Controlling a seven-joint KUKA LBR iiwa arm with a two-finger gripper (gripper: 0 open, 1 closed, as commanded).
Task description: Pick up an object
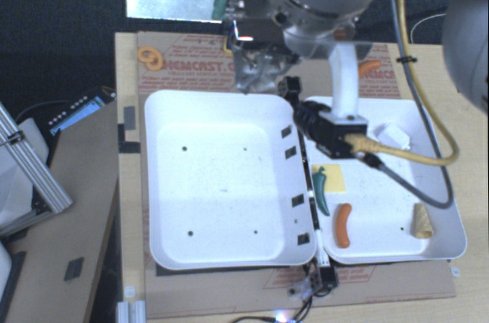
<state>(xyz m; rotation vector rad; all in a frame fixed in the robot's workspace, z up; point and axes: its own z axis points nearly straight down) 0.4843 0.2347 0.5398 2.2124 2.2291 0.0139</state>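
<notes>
The arm reaches in from the right and its end effector hangs over the back rim of the left bin, near the seam between the two bins. Whether it is open or closed I cannot tell (the metal tip is blurred and the wrist covers much of it), and nothing can be seen held in it.

Everything worth picking lies in the right bin: a green pepper against the near-left wall with a yellow card just beside it, an orange sausage a little nearer the front, a tan chunk towards the right rim, and a white block at the back.

The step in hand looks like choosing and approaching a target. To do it well, I would take the sausage: it lies apart from its neighbours. Come down straight over its middle, closing across its narrow width, and keep clear of the dividing wall and the yellow cable.
</notes>
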